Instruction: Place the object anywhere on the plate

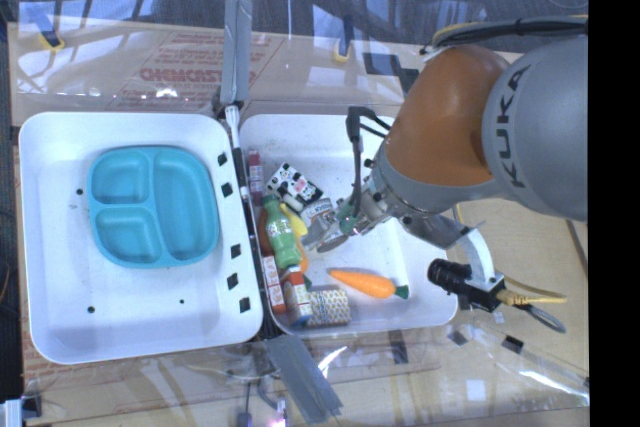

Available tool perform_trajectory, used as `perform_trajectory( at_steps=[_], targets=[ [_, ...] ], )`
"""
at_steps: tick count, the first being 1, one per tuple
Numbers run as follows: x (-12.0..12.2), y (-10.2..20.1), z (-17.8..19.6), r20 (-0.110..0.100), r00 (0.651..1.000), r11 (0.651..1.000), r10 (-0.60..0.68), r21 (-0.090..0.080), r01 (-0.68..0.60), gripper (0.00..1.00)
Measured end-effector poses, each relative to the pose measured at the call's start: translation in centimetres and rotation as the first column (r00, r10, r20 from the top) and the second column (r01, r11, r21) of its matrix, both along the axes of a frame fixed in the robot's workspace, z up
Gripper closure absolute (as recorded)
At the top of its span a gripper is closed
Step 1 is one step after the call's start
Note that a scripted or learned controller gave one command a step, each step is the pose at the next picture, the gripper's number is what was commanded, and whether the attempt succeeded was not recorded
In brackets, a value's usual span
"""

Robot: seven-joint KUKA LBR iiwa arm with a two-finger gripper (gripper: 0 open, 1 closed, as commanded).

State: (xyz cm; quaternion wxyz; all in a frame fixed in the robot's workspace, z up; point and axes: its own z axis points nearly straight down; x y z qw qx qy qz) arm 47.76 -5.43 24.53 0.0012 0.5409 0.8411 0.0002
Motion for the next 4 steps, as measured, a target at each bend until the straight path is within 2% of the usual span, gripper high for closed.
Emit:
perform_trajectory(
  at_steps=[1,2,3,4],
  targets=[
    [4.2,2.0,-2.7,-0.003,0.981,0.981,0.195,0.000,-0.195,1.00],
    [1.4,1.6,4.9,0.000,0.976,0.976,0.218,-0.001,-0.218,1.00],
    [9.7,5.9,-5.5,-0.007,0.956,0.956,0.294,0.001,-0.294,1.00],
    [9.7,5.9,-5.4,-0.005,0.956,0.956,0.294,0.001,-0.294,0.00]
  ],
)
